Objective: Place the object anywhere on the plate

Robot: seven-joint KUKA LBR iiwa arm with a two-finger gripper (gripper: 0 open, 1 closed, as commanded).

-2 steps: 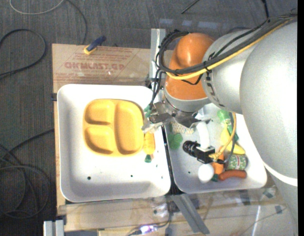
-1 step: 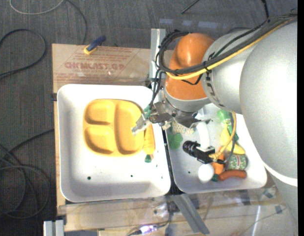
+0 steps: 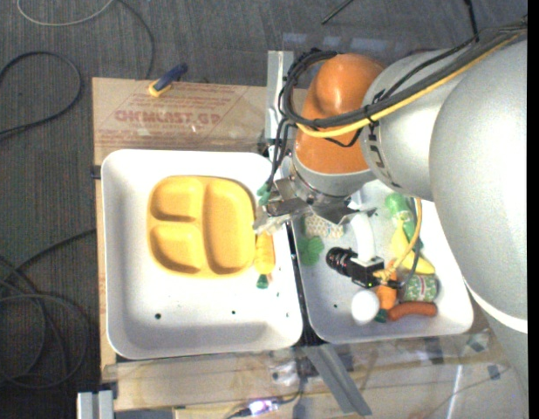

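Observation:
A yellow plate (image 3: 202,223) with three compartments lies in the left white bin (image 3: 165,321). A yellow corn cob (image 3: 264,253) with a green tip lies lengthwise along the plate's right edge, between the plate and the bin's right wall. My gripper (image 3: 268,220) hangs over the plate's right rim, directly above the cob's upper end. Whether it touches the cob is hidden by the wrist. The orange band and grey arm reach in from the right.
The right bin (image 3: 453,317) holds several items: a white egg (image 3: 364,305), a red sausage (image 3: 414,311), a small orange piece (image 3: 387,296), a green bottle (image 3: 419,285) and a green piece (image 3: 311,250). A brown board (image 3: 182,116) lies behind the left bin.

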